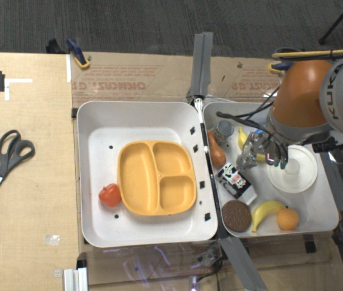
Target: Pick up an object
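My gripper [251,153] hangs over the left half of the right bin [326,223], under the arm's orange band. Just below and left of it lies a small black-and-white box [234,180]. A yellow item [242,139] and a grey cup [224,128] sit up-left of it, partly hidden by cables. A brown oblong thing [216,151] rests against the bin's left wall. A white bowl [297,170] stands to the gripper's right. Along the front edge are a brown round disc [236,215], a banana [265,211] and an orange [288,219].
The left bin [93,138] holds a yellow divided plate [157,177] and a red tomato-like item [109,194] at its lower left. Scissors [6,156] lie on the wooden bench far left. A grey divider bar [201,65] runs between the bins at the back.
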`<state>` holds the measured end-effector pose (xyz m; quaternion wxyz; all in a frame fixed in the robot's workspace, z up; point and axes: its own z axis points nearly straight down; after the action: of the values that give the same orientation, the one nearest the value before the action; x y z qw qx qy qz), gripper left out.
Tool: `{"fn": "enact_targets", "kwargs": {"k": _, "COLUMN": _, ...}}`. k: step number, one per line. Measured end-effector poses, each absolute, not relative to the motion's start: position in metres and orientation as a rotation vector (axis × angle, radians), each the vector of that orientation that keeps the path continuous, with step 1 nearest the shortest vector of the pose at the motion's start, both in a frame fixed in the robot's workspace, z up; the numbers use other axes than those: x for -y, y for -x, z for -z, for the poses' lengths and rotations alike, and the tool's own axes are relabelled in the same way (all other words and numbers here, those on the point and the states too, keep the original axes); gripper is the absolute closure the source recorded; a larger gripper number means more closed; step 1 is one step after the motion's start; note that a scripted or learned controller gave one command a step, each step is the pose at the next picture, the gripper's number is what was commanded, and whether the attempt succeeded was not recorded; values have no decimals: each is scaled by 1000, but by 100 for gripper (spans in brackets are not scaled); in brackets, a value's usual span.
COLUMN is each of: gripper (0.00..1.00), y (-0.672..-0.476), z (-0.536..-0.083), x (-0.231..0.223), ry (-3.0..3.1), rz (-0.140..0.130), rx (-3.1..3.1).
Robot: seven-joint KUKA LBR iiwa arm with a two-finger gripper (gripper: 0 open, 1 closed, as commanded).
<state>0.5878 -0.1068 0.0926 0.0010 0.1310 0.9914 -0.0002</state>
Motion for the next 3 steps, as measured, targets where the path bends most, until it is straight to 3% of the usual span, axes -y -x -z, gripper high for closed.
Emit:
{"fn": "enact_targets", "kwargs": {"k": 1, "gripper": 100, "y": -601, "z": -271, "x": 111, "ry": -744, "rz": 1, "rx": -3046}}
{"fn": "enact_targets", "kwargs": {"k": 2, "gripper": 0, "y": -601, "z": -270, "x": 111, "ry": -745, "rz": 1, "rx": -3048}}
{"fn": "enact_targets", "kwargs": {"k": 3, "gripper": 0, "y": -612, "z": -142, "x": 106, "ry": -1145, "rz": 1, "rx": -2924}}
